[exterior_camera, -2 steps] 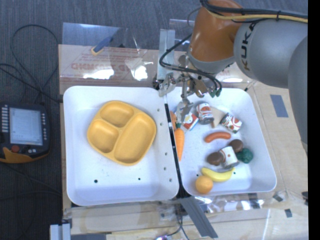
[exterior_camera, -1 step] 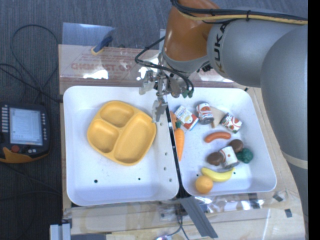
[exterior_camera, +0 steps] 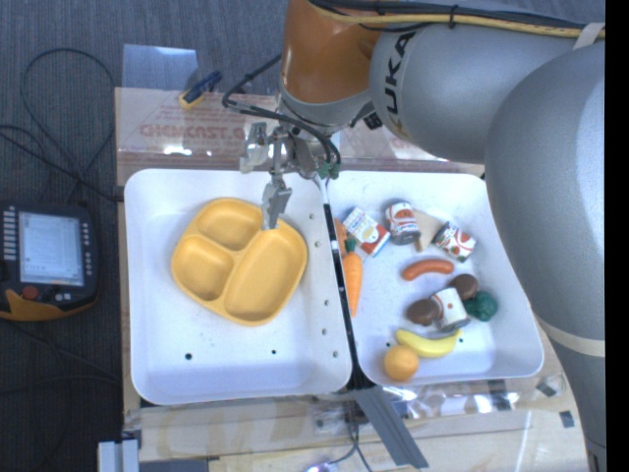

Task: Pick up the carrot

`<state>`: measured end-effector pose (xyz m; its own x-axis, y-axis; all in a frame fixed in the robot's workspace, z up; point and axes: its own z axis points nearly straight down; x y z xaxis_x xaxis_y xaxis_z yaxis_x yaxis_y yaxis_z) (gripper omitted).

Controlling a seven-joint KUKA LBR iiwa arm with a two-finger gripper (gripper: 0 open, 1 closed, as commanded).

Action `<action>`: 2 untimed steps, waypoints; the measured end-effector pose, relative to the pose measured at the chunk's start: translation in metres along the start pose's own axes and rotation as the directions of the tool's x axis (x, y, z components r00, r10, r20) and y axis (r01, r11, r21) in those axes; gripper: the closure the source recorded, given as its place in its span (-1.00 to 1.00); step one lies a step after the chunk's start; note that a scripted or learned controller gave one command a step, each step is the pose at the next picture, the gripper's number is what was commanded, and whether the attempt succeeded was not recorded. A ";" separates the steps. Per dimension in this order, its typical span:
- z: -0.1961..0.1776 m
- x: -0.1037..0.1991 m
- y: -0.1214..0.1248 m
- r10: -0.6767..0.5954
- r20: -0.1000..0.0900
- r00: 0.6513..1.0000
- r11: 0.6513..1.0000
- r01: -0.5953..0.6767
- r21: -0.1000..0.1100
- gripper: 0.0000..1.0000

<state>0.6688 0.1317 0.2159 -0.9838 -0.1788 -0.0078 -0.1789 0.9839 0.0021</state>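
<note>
Arm (exterior_camera: 491, 77) overhead; jaws (exterior_camera: 276, 205), state unclear, over left bin's yellow plate (exterior_camera: 239, 261). Carrot (exterior_camera: 351, 273) lies beyond divider, right bin's left edge, lengthwise along it.

Single fixed camera above the bench, angled downward at a slant. Both white bins (exterior_camera: 147, 293) fit in frame. The arm (exterior_camera: 472, 77) enters from the right.
</note>
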 end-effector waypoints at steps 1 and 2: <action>0.101 -0.010 0.027 -0.064 0.018 0.998 0.998 0.064 0.004 -1.00; 0.045 0.020 0.097 -0.190 0.002 0.982 0.982 0.190 0.000 -1.00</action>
<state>0.6322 0.2232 0.1709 -0.9320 -0.3623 -0.0101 -0.3623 0.9320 0.0008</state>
